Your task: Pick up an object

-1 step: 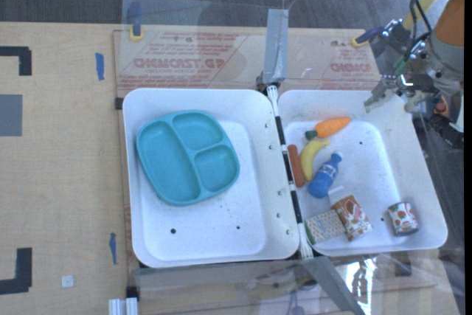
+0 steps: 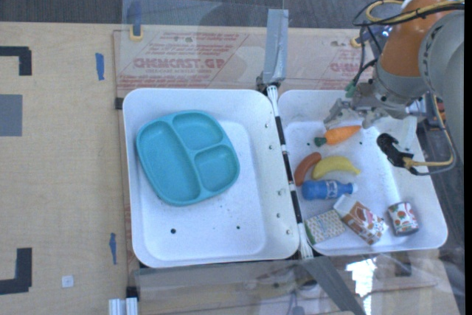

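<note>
Two shallow white bins sit side by side on the bench. The left bin (image 2: 251, 232) holds a turquoise divided plate (image 2: 188, 156), lying flat towards its left side. The right bin (image 2: 431, 229) holds a toy carrot (image 2: 341, 135), a red sausage (image 2: 307, 167), a banana (image 2: 335, 167) touching the sausage, a blue bottle (image 2: 327, 190) just near of the banana, a patterned packet (image 2: 325, 225), a small carton (image 2: 363, 221) and a can (image 2: 403, 217) at the near right. The arm enters from the right; its gripper (image 2: 352, 111) sits just far of the carrot, at the bin's far side. Finger state cannot be determined.
</note>
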`<state>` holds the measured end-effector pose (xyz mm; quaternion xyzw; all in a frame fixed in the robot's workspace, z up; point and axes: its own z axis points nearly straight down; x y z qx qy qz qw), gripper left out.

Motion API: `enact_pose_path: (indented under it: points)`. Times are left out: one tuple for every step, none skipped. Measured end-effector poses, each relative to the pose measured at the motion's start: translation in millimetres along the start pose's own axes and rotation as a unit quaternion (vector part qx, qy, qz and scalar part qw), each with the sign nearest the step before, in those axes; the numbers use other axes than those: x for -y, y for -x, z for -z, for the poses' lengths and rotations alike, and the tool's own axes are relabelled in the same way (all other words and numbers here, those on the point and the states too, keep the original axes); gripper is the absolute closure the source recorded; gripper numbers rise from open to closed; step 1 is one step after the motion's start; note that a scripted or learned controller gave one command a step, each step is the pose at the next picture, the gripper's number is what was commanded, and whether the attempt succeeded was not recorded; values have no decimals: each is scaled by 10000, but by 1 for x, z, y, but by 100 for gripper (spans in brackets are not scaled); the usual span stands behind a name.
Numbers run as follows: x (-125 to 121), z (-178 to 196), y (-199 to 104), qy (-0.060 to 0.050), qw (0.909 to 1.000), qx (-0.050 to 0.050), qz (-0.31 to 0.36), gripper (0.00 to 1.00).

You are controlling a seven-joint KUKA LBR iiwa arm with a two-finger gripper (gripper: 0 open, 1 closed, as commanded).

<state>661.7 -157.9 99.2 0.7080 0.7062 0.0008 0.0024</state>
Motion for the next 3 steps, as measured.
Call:
enact_pose_path:
  points:
    - [31, -12, -42, -3, 9999, -11, -122, 0]
    - [33, -4, -41, -44, 9999, -22, -147, 100]
    - [20, 84, -113, -70, 9969, -17, 788, 100]
